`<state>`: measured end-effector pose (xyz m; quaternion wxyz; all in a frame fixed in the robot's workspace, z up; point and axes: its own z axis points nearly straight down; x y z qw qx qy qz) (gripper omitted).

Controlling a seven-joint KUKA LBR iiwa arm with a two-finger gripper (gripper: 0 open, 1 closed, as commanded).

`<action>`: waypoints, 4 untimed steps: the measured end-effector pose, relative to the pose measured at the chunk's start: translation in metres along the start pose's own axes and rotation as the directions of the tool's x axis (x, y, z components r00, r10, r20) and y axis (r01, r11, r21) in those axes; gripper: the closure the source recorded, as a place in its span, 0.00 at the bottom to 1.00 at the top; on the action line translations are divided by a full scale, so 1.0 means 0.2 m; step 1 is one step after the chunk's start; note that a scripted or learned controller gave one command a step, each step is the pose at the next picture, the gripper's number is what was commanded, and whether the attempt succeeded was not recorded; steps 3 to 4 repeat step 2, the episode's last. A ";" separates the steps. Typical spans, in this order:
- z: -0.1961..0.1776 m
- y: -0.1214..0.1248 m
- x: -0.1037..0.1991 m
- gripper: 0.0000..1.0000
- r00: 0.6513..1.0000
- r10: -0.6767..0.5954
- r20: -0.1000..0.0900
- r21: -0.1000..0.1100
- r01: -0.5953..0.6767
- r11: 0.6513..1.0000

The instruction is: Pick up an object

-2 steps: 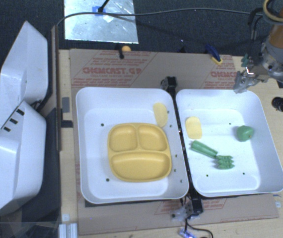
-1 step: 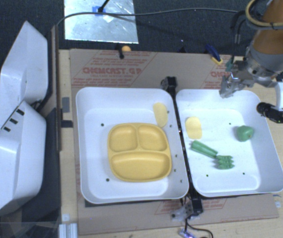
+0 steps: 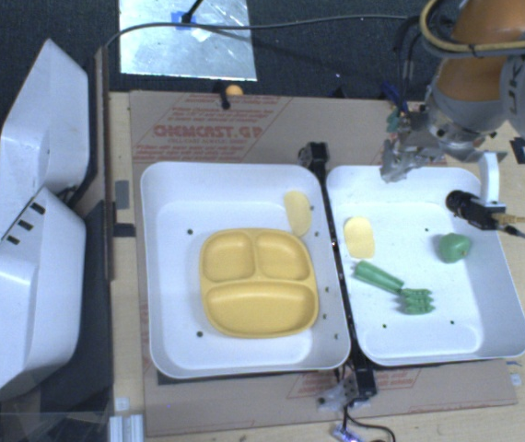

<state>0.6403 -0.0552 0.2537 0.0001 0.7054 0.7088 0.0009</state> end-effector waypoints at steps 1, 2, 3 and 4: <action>0.06 -0.04 0.31 1.00 1.000 -0.001 0.000 0.001 0.001 1.000; 0.10 -0.13 0.58 1.00 1.000 0.000 0.000 0.002 0.000 1.000; 0.10 -0.13 0.58 1.00 1.000 0.000 0.000 0.002 0.000 1.000; 0.10 -0.13 0.58 1.00 1.000 0.000 0.000 0.002 0.000 1.000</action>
